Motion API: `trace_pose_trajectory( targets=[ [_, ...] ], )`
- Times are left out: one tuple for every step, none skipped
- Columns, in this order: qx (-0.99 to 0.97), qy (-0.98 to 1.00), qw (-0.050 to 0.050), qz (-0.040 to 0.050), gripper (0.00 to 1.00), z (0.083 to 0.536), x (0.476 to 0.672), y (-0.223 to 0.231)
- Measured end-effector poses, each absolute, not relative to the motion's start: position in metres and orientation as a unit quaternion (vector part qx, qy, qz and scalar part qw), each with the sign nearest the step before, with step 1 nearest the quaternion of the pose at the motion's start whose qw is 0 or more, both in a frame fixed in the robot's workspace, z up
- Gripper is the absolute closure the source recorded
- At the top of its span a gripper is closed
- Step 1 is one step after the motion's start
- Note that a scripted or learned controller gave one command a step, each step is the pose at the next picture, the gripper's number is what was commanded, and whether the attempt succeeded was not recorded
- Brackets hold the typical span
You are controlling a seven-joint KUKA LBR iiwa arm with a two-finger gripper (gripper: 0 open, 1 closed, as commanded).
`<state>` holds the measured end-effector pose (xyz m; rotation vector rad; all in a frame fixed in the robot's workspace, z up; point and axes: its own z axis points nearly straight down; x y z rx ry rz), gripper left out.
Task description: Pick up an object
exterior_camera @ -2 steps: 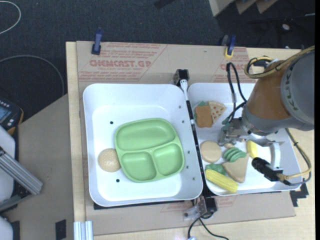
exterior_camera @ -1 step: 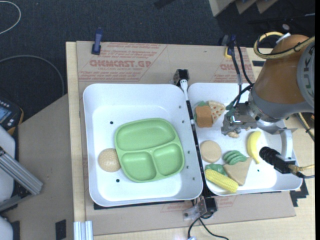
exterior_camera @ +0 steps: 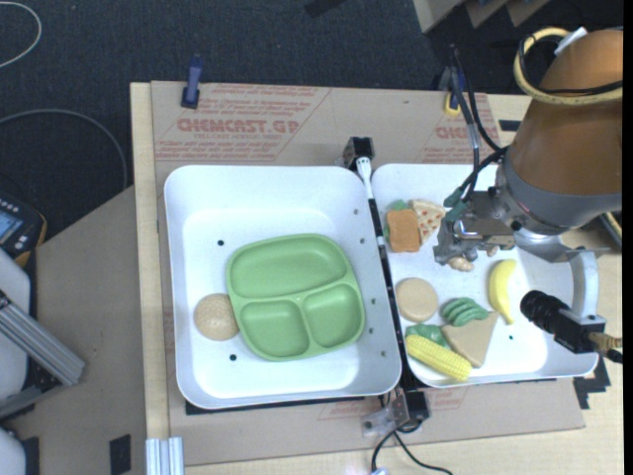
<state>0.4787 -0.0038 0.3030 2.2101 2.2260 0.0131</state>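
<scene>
I've got the gripper (exterior_camera: 461, 250) hovering just right of the orange toast (exterior_camera: 404, 231), over some small tan piece (exterior_camera: 460, 261). Looks like the approach step; next it needs a clean descent onto that piece.

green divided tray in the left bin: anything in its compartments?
Empty. All three compartments of the green tray show bare green plastic. The round cookie lies beside its left edge, on the left bin floor.
</scene>
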Motion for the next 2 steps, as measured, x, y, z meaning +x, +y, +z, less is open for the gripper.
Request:
trace_pose_trajectory(
  targets=[
    [0.706, 0.708, -0.004, -0.0026, 1.0, 0.218, 0.478, 0.037],
    [0.705, 0.71, 0.004, 0.0065, 1.0, 0.378, 0.484, 0.08]
  ],
)
